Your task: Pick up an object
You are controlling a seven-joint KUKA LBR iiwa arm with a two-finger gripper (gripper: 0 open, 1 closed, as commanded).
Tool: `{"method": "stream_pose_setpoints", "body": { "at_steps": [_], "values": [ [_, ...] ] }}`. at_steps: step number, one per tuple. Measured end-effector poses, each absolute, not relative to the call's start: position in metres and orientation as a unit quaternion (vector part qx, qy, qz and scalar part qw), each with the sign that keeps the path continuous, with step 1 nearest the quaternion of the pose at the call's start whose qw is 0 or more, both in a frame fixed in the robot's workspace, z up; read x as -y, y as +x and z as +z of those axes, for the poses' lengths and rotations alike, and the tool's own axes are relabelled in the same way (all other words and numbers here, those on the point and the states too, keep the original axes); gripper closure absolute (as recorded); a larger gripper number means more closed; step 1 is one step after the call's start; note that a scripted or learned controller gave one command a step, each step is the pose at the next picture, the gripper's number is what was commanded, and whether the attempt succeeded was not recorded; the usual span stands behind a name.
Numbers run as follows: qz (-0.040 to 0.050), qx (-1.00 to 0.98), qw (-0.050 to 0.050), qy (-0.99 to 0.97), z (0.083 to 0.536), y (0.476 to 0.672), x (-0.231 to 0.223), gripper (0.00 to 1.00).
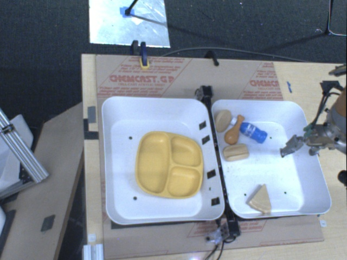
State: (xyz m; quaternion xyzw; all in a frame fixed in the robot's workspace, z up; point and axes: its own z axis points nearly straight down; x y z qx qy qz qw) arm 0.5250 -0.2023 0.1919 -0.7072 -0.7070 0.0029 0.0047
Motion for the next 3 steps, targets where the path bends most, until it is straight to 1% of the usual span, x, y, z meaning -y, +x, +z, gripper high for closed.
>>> {"method": "stream_pose_setpoints", "body": {
  "at_steps": [1,2,3],
  "values": [
    [-0.0003,0.708,-0.001,-0.706,0.198,0.528,0.202,0.0],
    [-0.0001,0.708,0.0,-0.706,0.137,0.531,0.203,0.0],
    [0.0004,0.708,0.001,-0.706,0.085,0.531,0.202,0.0]
  ]
}}
